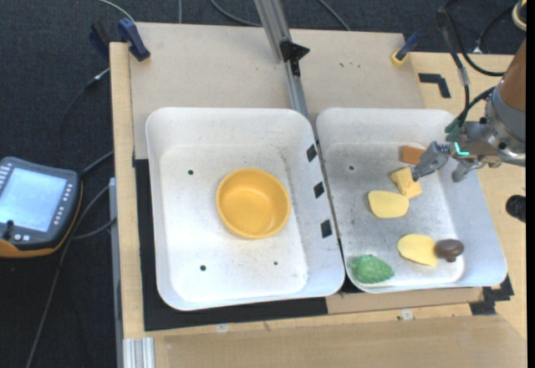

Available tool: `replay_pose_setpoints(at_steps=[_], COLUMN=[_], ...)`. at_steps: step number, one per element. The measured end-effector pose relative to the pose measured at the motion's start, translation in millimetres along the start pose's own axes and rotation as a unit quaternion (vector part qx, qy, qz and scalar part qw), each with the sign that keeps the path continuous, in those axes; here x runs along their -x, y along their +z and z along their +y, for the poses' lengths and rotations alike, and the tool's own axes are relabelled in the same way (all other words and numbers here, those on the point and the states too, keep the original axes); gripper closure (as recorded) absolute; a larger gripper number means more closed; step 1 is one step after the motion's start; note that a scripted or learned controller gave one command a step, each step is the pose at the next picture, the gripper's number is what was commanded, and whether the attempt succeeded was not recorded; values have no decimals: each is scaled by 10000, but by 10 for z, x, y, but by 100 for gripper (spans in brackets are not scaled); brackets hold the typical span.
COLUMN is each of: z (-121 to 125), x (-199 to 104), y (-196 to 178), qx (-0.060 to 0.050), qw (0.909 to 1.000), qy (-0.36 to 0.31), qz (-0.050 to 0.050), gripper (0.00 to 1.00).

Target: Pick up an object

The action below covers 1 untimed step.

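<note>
While jaws hang spread wide and hold nothing, gripper (445,162) sits at 2 o'clock of yellow block (407,182) in right bin (476,216); looks light, stiff, grip flat sides

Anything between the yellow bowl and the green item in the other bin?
Between the yellow bowl and green item, the camera view shows only bin floor and the bins' adjoining rims.
</note>
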<state>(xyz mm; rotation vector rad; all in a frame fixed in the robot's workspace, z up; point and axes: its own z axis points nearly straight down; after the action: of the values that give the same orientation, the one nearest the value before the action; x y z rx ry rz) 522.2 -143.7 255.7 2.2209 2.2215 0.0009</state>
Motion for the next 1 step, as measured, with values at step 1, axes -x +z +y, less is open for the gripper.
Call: replay_pose_setpoints(at_steps=[1], z=[0], x=[0], y=[1], qx=[-1], qw=[10000], qy=[0], qz=[0], gripper=[0])
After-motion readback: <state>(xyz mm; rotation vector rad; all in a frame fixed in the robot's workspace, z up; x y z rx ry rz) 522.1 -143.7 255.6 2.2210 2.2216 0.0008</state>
